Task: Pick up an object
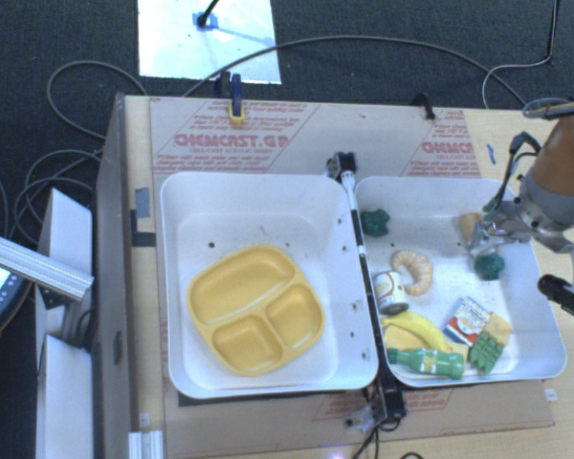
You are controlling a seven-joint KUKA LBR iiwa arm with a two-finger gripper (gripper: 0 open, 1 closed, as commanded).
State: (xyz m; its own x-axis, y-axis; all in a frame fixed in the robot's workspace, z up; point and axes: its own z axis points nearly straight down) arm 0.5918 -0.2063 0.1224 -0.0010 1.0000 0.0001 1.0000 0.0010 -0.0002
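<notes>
In the right bin (553,338), at its far right side, the gripper (491,240) hangs just above a dark green lump (489,266); whether it is wide or narrow cannot be told. Nearer lie a croissant (414,269), banana (413,332), green bottle (427,360) and small can (389,290). The left bin (182,218) holds a yellow divided tray (256,309).

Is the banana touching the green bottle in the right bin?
Touching. The camera view shows the banana lying directly against the green bottle, with no white bin floor visible between them.
</notes>
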